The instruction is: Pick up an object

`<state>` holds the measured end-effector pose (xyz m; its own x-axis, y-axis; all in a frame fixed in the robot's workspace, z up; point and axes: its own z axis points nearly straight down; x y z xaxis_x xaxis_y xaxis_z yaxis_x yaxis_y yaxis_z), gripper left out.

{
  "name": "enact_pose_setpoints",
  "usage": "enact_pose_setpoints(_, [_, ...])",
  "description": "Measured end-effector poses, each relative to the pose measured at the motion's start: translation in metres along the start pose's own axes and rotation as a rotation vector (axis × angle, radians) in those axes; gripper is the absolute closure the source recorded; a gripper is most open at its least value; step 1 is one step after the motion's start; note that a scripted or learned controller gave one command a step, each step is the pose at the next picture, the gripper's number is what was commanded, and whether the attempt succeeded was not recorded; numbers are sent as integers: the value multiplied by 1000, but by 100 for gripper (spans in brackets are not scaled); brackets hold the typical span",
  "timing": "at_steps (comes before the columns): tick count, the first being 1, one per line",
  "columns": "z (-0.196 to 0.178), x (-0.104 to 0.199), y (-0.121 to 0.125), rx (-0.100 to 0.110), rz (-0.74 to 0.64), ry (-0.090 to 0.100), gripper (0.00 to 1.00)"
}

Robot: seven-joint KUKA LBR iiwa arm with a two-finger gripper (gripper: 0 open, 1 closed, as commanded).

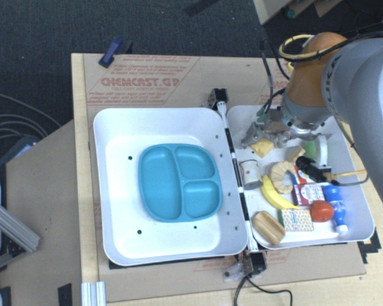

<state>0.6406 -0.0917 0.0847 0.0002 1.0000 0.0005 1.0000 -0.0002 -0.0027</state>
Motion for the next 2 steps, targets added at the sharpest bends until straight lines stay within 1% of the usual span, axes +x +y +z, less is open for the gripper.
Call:
enact_pose_setpoints(1, [-11,0,1,-2,0,1,100])
enact_pose_setpoints(2, [-101,53,-49,-3,-2,1,100])
